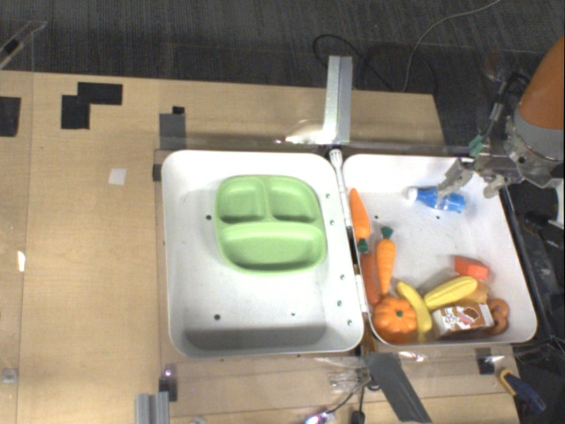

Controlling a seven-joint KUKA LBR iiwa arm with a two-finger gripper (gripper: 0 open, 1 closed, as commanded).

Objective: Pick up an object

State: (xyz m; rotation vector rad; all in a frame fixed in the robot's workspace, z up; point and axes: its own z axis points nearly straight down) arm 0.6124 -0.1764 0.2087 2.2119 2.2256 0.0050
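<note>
Blue bottle [439,199], the small one with a white cap, was the thing nearest your hand [470,173], and it lay in the far part of the right bin [519,263], on bare white floor well apart from the other items. Your hand stood at the far right of that bin, just beside the bottle and a little farther back, so the bottle lay to the hand's left and slightly nearer. Its long axis ran left to right, cap pointing left, almost in line with the reach of your arm [540,113]. You would have judged a short move left and down enough to bring the hand over it, with the fingers set across that axis, one on the far side and one on the near side. The fingers looked somewhat spread with nothing between them, though at that size you could not be sure how wide.

Everything else lay farther off: two carrots [385,256] along the bin's left wall, a pumpkin [395,318] and banana [451,291] in the near corner, and a green plate [268,222] in the left bin [190,237].
</note>
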